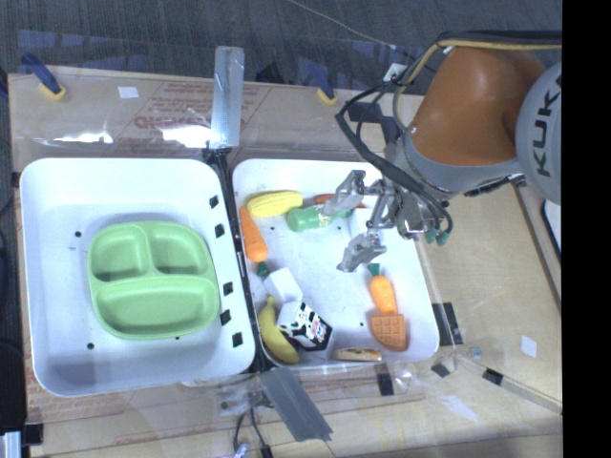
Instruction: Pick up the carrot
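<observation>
We list the contents from the near edge of the bench to the far one.

Right bin, near wall: a flat brown biscuit-like piece lies against the wall. Just left of it we find a banana along the left wall, with a black-and-white cow-patterned toy touching its right side. A waffle sits toward the near right corner.

Right bin, middle: a carrot lies directly above the waffle, touching its far edge, the green stub pointing away from us. A small white block sits just beyond the banana. A second carrot lies lengthwise against the left wall.

Right bin, far part: we record an ear of corn, then a green item just to its right, and a bit of orange-red beyond it, too hidden to identify.

Gripper: it hangs over the middle-right of this bin, fingers spread apart and holding nothing; the nearer finger ends just beyond the right-hand carrot's stub, and we cannot tell whether it touches. The grey arm with its orange band enters from the right.

Left bin: a green divided plate lies at its centre.
</observation>
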### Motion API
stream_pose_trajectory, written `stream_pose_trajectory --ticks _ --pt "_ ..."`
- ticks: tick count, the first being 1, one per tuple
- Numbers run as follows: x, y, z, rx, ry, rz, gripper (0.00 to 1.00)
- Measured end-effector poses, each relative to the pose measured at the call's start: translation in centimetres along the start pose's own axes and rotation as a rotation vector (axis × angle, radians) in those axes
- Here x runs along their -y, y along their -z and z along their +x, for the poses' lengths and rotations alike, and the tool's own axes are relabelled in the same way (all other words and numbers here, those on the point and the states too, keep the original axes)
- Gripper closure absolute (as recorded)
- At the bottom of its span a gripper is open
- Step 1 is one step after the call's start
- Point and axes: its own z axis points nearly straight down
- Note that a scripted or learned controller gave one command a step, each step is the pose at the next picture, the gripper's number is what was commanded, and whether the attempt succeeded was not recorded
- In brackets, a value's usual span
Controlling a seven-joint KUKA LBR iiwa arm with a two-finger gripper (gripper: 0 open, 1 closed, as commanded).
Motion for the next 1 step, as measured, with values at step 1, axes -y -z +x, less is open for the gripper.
stream_pose_trajectory --ticks 1 --pt "4.61 -13.39 -2.59 -0.011 0.162 -0.006 0.00"
